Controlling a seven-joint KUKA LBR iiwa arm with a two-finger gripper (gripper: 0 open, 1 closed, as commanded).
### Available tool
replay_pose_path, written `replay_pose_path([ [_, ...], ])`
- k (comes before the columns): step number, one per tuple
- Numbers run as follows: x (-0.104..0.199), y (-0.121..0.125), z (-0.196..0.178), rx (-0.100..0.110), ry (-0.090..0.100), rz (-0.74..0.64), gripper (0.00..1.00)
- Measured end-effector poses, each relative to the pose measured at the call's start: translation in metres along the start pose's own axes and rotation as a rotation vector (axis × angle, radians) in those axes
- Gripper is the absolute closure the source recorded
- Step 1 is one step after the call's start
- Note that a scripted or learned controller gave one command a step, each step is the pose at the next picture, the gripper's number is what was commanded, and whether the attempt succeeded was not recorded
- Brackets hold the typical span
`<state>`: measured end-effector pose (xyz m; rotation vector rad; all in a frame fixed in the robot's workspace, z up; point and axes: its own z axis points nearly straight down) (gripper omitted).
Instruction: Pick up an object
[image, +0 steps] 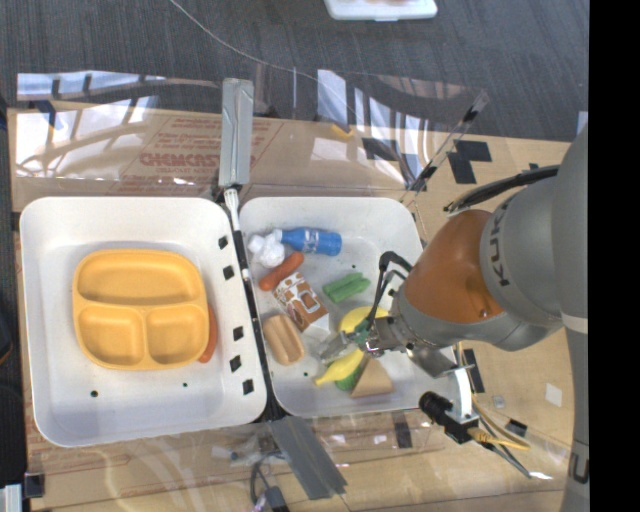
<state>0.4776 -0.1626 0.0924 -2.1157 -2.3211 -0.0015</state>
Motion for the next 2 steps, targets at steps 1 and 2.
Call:
replay_pose_path([
  [1,-0.001,0.001,-0.01,0.0,-0.002,-0.005,1.0],
  [2,0.087,0.089,-0.099,0.001,0.001,0.347,1.0],
])
